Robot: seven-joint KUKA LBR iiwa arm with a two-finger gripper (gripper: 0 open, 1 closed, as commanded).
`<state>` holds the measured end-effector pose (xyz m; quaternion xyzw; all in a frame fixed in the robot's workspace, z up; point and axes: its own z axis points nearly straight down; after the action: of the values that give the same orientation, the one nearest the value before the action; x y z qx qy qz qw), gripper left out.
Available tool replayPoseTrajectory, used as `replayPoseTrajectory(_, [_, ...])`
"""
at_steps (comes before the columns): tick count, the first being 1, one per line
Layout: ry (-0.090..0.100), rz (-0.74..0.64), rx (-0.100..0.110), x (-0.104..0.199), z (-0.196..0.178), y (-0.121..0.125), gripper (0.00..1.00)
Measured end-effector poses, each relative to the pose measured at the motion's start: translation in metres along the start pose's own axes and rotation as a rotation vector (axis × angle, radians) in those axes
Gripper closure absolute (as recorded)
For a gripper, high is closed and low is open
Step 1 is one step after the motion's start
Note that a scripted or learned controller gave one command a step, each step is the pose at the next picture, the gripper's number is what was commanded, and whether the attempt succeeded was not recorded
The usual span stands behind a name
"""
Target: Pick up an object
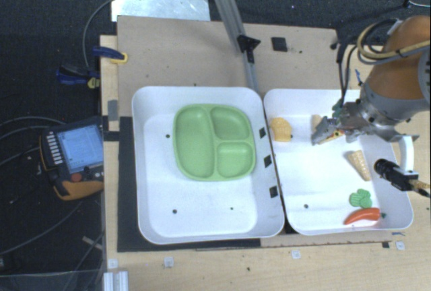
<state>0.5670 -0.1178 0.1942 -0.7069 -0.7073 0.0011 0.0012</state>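
White plastic forms both shallow bins on the worktop [202, 47]; the left bin [155, 215] carries a green divided plate [214, 141], the right bin [303, 182] holds the loose pick candidates. The arm [397, 74] reaches in from 3 o'clock, and its end effector [328, 129] sits low over the upper part of the right bin, at a small yellow-orange piece [316, 122] partly covered by the grey tooling. Whether the end effector is open or closed, and whether it has hold of that piece, cannot be told at this resolution. The low placement suggests a grasp attempt on that piece. Other items lie apart: a yellow rounded item [281, 128] at 9 o'clock of the end effector near the bin wall, a cone-shaped item [359, 164] at 5 o'clock, and a green item [360, 199] touching a red-orange one [362, 217] near the lower right corner. Nothing crowds the target closely; the bin's upper wall is near.
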Motion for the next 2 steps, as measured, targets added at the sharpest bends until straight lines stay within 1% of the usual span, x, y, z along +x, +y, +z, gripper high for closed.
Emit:
replayPoseTrajectory(1, [0.0,0.0,-0.002,-0.007,0.046,-0.005,0.0])
replayPoseTrajectory(2, [0.001,-0.001,0.0,0.0,0.094,-0.012,0.0])
